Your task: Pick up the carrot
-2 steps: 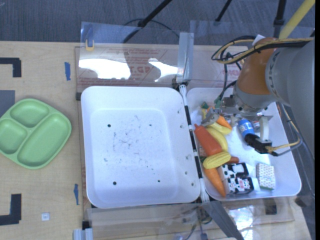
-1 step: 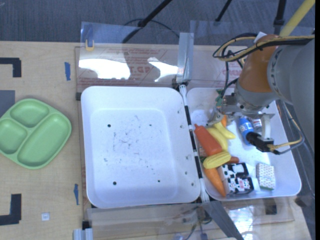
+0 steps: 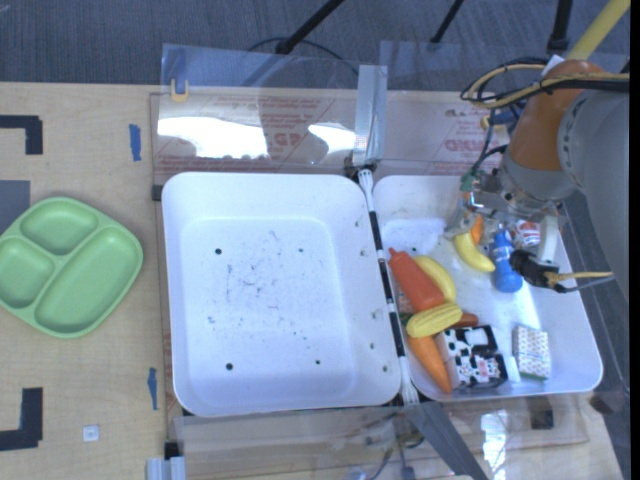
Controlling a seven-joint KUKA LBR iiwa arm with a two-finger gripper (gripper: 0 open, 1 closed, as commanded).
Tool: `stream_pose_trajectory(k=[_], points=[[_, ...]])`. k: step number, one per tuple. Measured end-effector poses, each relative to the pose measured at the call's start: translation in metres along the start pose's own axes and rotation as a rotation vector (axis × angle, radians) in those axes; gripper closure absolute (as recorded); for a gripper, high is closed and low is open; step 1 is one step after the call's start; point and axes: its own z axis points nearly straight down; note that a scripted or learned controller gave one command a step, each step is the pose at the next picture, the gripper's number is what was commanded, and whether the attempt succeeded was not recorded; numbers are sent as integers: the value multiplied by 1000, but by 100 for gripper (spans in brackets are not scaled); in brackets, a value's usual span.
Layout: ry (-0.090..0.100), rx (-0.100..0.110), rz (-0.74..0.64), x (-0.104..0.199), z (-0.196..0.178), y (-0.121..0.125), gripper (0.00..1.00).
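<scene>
Above the banana (image 3: 471,252), end effector (image 3: 478,218).

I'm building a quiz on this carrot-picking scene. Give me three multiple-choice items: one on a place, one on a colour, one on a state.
1. Where does the carrot lie?
A. In the right bin, near its front left corner
B. In the left bin
C. On the green tray

2. What colour is the sectioned tray on the bench?
A. Blue
B. Green
C. Red

3. Where is the gripper relative to the carrot?
A. Closed around it
B. Apart from it, over the far part of the right bin
C. Over the left bin

Answers: 1 A, the carrot sits by the divider at the front. 2 B, it is pale green. 3 B, toys lie between them.
</scene>
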Motion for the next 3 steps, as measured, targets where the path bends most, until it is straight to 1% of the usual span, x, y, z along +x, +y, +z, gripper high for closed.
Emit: stream_pose_trajectory(k=[1,2,3], points=[[-4,-8,-61,21,-96,9,100],[-4,-7,-61,21,-96,9,0],[-3,-7,-128,-27,-8,25,0]])
